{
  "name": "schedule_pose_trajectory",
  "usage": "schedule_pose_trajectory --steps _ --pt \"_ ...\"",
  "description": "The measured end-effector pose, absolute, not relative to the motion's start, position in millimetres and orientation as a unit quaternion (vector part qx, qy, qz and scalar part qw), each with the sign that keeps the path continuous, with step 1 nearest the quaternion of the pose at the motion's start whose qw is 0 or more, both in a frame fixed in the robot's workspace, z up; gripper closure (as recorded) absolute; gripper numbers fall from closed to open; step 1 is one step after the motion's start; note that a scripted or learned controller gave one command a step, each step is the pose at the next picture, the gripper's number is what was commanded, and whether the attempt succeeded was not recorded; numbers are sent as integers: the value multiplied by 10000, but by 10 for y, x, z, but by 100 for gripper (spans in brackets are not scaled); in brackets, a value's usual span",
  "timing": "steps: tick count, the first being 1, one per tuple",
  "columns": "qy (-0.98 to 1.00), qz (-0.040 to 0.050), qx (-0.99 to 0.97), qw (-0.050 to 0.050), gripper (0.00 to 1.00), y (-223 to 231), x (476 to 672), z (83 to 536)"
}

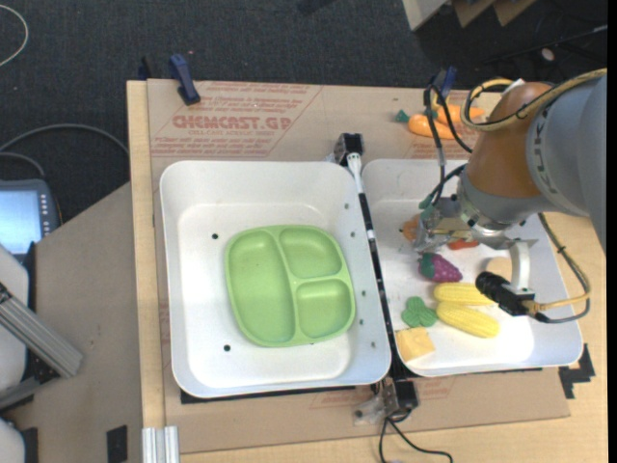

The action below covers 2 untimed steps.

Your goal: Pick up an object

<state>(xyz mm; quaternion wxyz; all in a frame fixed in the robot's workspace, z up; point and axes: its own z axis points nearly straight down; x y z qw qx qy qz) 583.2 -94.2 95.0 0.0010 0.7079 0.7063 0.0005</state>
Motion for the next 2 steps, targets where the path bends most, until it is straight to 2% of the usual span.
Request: schedule_pose_trajectory --steps 1,2 --pt "7063 3 7080 6 0 -942 5829 944" --pt "7055 -22 7087 -33 0 -1176 5217 837"
